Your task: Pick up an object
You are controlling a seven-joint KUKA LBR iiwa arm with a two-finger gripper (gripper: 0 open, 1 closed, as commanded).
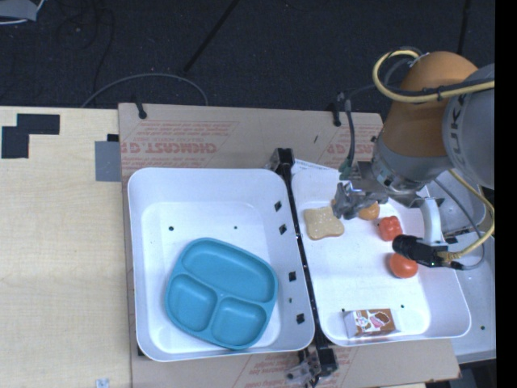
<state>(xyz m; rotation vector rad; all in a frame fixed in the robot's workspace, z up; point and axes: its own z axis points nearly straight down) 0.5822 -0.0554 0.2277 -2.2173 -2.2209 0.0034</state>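
While tool (349, 203) hovers near toast (324, 224), bin (420, 318) centre open.

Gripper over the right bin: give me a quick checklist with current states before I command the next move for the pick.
1. Gripper is over the right bin, near its back: ok.
2. A target is close: the tan bread-shaped piece lies just beside the gripper: ok.
3. Something held between the fingers: cannot tell.
4. Neighbours crowd the spot: a small yellowish item and a red piece lie close by: not ok.
5. Other picks lie apart: a second red piece and the small packet: ok.
6. Blue divided tray sits in the left bin, out of the way: ok.
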